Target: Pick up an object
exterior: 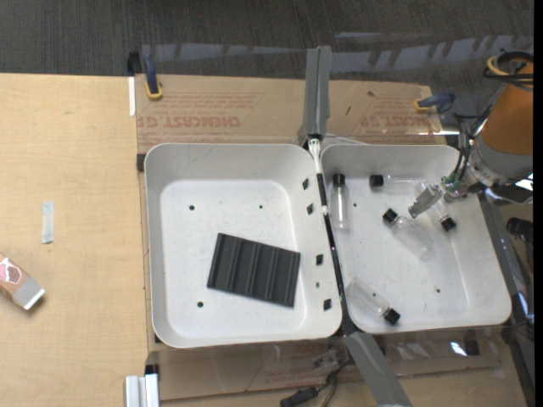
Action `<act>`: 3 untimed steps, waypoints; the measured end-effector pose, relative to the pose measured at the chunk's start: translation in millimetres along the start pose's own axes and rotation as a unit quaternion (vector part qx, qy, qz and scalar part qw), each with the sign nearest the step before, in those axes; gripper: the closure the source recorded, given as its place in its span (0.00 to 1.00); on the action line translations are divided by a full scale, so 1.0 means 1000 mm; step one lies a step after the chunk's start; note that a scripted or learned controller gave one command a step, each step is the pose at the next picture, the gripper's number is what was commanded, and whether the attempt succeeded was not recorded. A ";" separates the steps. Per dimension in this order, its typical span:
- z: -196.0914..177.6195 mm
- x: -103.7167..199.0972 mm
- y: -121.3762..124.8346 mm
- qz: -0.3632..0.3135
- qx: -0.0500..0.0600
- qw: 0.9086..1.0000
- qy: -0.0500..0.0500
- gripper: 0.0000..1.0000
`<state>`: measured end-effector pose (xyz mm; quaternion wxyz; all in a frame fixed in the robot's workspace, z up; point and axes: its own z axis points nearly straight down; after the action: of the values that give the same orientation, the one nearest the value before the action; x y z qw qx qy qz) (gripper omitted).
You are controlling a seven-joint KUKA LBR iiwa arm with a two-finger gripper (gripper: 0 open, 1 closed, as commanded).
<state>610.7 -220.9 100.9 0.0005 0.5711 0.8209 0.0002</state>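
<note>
Beneath everything ran a flat tan bench (68,159), with printed brown cardboard (229,113) spread under two shallow, glossy white plastic bins with rounded corners. Reaching in from the right, the grey arm with its orange band (515,119) hung its claw (426,202) low over the right bin (488,308), tilted toward that bin's middle; whether the claw's fingers stood apart or together could not be told, as they were small and blurred against the white floor. Just left of the claw lay a small black cap (390,217), and just right of it another black piece (447,223). Farther left, a clear tube with a black cap (340,200) lay against the dividing wall. Toward the bin's near edge, well apart from the claw, rested what looked like a clear plastic vial with a dark end (373,302). Far to the claw's left, in the left bin (170,176), a dark ribbed rectangular slab (254,269) lay flat and slightly skewed.
</note>
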 end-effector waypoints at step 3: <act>-0.090 0.147 -0.012 -0.031 0.001 1.000 0.000 1.00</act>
<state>548.1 -87.1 191.2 0.0001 0.5450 0.8384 -0.0003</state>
